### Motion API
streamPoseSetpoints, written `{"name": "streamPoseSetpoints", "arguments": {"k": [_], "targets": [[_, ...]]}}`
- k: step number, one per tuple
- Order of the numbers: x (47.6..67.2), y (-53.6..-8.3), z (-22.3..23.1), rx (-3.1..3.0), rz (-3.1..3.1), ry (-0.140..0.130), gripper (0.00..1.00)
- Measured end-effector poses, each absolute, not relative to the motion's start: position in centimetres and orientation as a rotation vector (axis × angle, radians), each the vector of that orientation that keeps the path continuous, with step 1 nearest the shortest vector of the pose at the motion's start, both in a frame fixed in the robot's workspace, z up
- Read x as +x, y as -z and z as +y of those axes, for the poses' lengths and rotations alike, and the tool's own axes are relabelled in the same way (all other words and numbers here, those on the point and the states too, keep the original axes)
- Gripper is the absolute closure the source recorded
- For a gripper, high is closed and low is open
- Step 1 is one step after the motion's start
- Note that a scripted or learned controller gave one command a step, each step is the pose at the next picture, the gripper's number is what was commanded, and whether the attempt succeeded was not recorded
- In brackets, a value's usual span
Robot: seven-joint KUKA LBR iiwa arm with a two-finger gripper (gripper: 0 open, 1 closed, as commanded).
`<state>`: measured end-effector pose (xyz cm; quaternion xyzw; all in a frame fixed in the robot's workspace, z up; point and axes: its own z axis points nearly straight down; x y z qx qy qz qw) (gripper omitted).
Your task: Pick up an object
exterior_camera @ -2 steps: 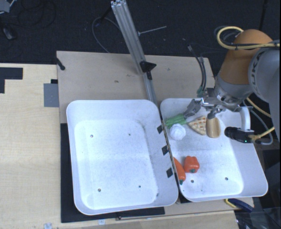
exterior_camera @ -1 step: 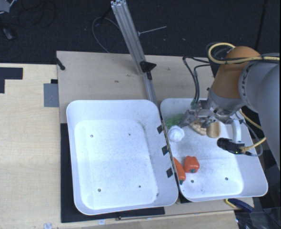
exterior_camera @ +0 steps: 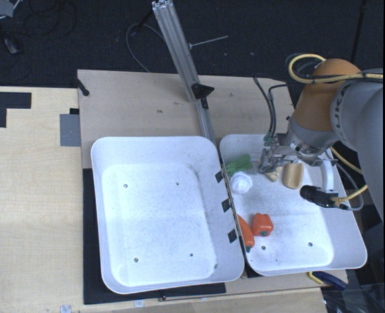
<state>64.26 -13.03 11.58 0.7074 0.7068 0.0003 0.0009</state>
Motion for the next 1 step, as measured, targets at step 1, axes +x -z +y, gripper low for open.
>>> {"name": "streamPoseSetpoints", "arguments": {"k": [1], "targets": [[64.78,-15.98,-13.51,2.221,2.219,-0.002,1.0]]}}
